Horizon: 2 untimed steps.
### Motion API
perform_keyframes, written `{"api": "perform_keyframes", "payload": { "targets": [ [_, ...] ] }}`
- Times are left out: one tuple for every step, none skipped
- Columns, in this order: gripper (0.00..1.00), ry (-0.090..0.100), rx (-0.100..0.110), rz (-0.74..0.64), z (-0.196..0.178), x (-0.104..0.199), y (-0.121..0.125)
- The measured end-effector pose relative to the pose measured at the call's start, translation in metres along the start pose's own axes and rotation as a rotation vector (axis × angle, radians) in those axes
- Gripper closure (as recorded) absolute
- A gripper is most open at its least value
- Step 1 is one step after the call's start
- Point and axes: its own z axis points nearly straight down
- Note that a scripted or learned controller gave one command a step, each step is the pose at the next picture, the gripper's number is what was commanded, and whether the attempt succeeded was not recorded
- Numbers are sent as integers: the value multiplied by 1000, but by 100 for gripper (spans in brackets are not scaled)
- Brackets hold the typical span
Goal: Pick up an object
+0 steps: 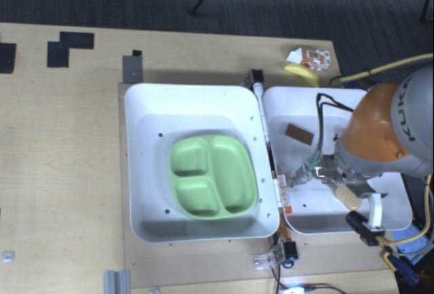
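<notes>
Grey-and-orange arm's gripper hangs low in the right white bin, jaws' state untellable; approach the small brown rectangular block squarely.

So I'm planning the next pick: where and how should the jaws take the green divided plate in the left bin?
Judging by its pose, grip the green divided plate by its raised outer rim, coming straight down from above. It lies flat in the left bin, and the rim looks like the only thin edge.

robotics lab | wooden bench | two white bins | robot arm | loose cables
</notes>
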Motion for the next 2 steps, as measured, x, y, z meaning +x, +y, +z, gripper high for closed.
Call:
{"api": "perform_keyframes", "payload": {
  "targets": [
    [100,0,-6,-1,-11,0,2],
    [100,-2,-1,-3,1,-64,113]
  ]
}}
